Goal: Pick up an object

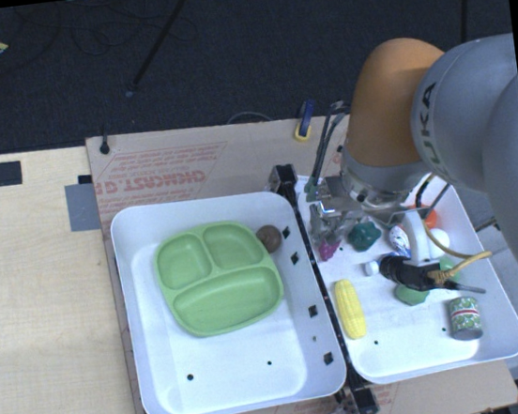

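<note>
In the camera view, the arm reaches in from the right over the right bin (510,344). Its gripper (325,221) is low at that bin's upper left corner, close to the wall shared with the left bin (139,359). The metal parts at its tip overlap and are partly shadowed, so it cannot be told whether the gripper is open or closed. Nothing can be seen held in it.

The nearest candidate is a small magenta piece (326,250), which lies just below the gripper in the view and looks to be touching it or very nearly so. A teal piece (365,235) sits just beside it, to the gripper's lower right. The corn cob (350,308) lies farther down the same bin, apart from the gripper. Its long axis runs up and down the view, roughly parallel to the shared wall. A green lump (410,293) and a small printed can (464,316) are farther right, well apart from the gripper.

In the left bin, a green divided plate (219,277) lies flat, with a brown ball (269,238) just beside its upper right corner, across the wall from the gripper.

As a judgement, the coming move turns on the magenta piece. It lies almost under the tip and hard by the wall, which leaves little room on that side. The teal piece would need a short shift to the right.
</note>
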`<state>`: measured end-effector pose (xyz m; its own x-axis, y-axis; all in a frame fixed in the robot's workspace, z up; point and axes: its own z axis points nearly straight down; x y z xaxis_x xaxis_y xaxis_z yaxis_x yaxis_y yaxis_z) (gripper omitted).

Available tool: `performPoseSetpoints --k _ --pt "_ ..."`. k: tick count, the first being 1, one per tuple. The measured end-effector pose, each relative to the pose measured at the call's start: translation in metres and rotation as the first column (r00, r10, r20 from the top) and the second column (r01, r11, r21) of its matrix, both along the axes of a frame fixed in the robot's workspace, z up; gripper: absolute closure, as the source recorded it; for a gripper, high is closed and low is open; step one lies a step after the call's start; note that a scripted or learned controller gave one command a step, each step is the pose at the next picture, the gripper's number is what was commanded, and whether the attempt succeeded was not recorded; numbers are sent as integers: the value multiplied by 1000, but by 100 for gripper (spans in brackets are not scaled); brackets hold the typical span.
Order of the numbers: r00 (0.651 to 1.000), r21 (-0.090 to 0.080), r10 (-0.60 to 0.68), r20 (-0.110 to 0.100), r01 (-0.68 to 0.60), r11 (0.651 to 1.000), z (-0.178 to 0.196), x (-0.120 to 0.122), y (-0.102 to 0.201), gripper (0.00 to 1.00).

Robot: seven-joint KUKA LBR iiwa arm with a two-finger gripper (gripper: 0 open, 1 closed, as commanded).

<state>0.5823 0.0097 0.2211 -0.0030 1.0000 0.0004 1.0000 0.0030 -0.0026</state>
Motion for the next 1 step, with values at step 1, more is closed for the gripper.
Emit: performPoseSetpoints --k 1 --pt "1000 0 -2 0 2 1000 -4 14 13 100"
